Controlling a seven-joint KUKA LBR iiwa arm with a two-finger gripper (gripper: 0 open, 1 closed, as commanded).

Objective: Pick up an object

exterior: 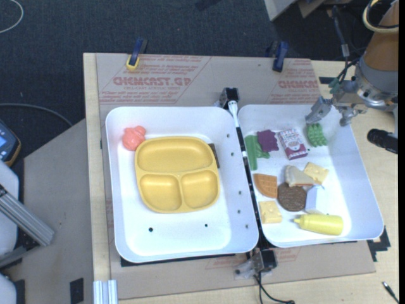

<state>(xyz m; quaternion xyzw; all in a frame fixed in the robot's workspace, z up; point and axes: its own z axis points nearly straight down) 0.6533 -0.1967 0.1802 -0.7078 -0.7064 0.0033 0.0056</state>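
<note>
Approach step: two-finger tool point(333, 111) spread, empty, near the right bin's far edge — beside the small green knobbly toy point(316, 134). Next: lower, close.

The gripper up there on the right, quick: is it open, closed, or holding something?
Gripper: open, fingers spread above the right bin, holding nothing; a small green toy lies just below it.

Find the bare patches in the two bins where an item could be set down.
Left bin: bare floor below the yellow divided plate, and a strip along its left under the pink toy. Right bin: bare along its right side; its middle is crowded with toy food down to the mustard bottle.
</note>
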